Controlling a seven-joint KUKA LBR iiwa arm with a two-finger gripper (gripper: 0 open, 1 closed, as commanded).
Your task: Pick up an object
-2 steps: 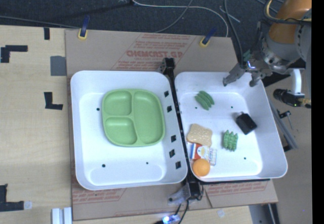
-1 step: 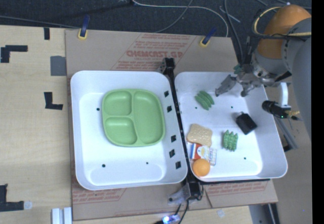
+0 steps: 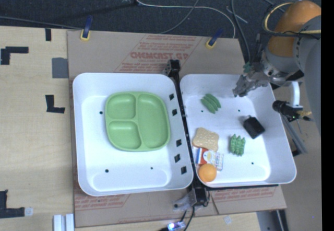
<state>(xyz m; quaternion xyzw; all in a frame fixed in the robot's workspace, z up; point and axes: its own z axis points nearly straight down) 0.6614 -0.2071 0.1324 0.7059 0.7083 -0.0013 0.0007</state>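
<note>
Green divided plate (image 3: 138,121) in left white bin (image 3: 88,172), cardboard sheet (image 3: 151,52) beneath, clamps (image 3: 85,32) at its far edge

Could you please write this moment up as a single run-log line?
gripper: over right bin's far edge, nothing visibly held | nearest: green pea pod | also: black block, orange | left bin: green divided plate

A divided plate (image 3: 138,121) lies in the left bin (image 3: 83,136); the right bin (image 3: 276,167) holds a toast slice (image 3: 205,139) near its left edge.
</note>
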